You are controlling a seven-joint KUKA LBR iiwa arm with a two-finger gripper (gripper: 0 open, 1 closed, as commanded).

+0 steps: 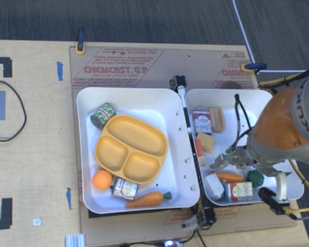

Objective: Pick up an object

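Arm [284,125] is the closest thing to the lens: grey links with an orange band, reaching in from the right and bent down over the right bin [293,189]. Gripper [222,162] sits low in that bin, metallic, pointing left; fingers appear slightly spread with nothing between them, though the detail is small.

Right bin, smooth shallow white plastic, contents:
- carrot [230,177], tapered orange, just below the gripper
- small carton [238,190], boxy, orange and white, at the near rim
- green piece [255,178] beside the carrot
- red-labelled box [201,122] and tan cylinder [216,119] at the far end
- pale yellow wedge [206,142] mid-bin

Left bin [87,102], same white plastic:
- yellow tray [131,148], glossy, three rounded compartments, lying on a diagonal
- green can [103,115] touching the tray's far left corner
- orange ball [102,180] at the tray's near left
- labelled can [125,188] on its side
- second carrot [147,200], green top, along the near rim

Bench [31,163] is pale wood.
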